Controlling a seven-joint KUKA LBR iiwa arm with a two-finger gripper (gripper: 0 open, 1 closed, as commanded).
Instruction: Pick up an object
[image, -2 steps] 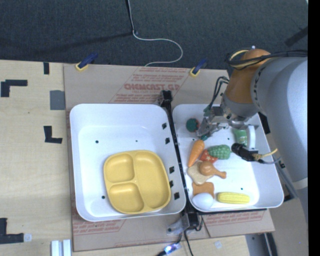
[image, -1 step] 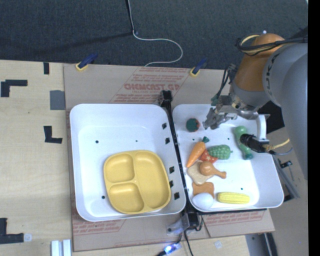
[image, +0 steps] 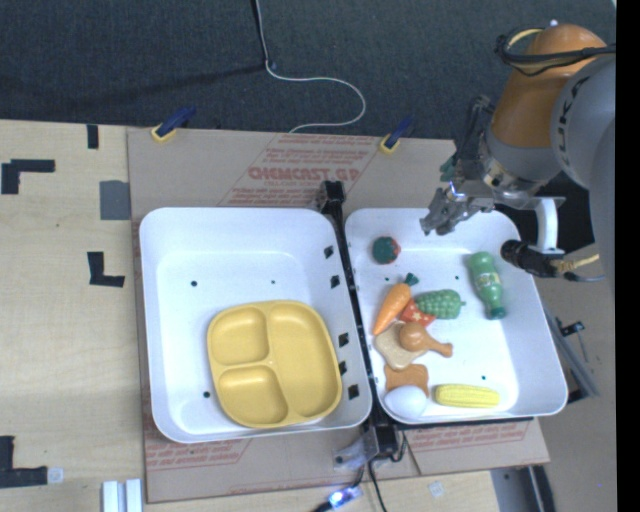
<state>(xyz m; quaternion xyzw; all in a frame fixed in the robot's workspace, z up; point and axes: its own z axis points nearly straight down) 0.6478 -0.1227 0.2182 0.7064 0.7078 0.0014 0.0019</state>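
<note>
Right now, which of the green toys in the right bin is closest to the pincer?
The small round dark green one with a red patch, just below-left of the pincer. The green bottle and the bumpy green vegetable lie farther down the bin.

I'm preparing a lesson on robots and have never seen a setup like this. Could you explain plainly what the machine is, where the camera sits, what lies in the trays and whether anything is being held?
The picture comes from one camera fixed above a bench, looking down at a slant. The grey and orange machine at the right is a robot arm; its hand is above the far edge of the right bin, with nothing visibly between its fingers. The left bin holds a yellow divided plate. The right bin holds toy food: a carrot, a corn cob, a green bottle, a white egg, a small red and green ball and a few other pieces.
</note>
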